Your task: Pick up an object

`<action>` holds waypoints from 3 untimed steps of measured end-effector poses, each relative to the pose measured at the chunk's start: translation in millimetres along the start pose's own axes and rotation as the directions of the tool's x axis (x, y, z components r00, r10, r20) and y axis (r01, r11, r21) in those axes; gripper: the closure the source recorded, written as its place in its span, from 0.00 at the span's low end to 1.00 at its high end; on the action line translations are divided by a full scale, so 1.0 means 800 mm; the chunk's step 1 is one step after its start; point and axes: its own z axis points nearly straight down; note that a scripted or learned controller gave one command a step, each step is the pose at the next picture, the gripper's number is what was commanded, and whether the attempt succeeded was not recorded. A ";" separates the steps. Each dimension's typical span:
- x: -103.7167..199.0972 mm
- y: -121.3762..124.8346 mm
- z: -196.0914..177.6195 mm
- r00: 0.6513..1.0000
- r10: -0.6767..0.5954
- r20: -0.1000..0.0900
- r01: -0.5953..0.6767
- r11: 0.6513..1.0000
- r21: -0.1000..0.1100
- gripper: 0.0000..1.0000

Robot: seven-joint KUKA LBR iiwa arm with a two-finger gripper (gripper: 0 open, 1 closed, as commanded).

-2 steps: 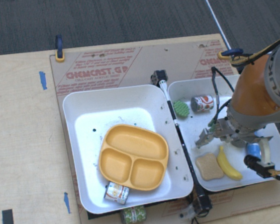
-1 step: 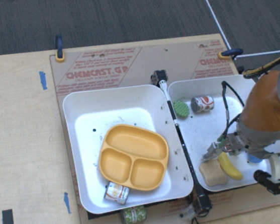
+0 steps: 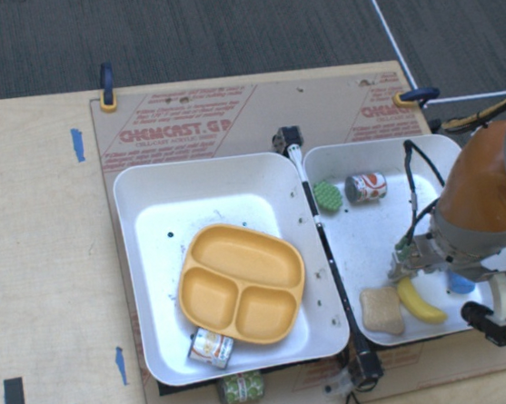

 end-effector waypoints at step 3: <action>0.000 0.002 -0.013 1.000 0.000 0.001 0.000 1.000 -0.005 0.00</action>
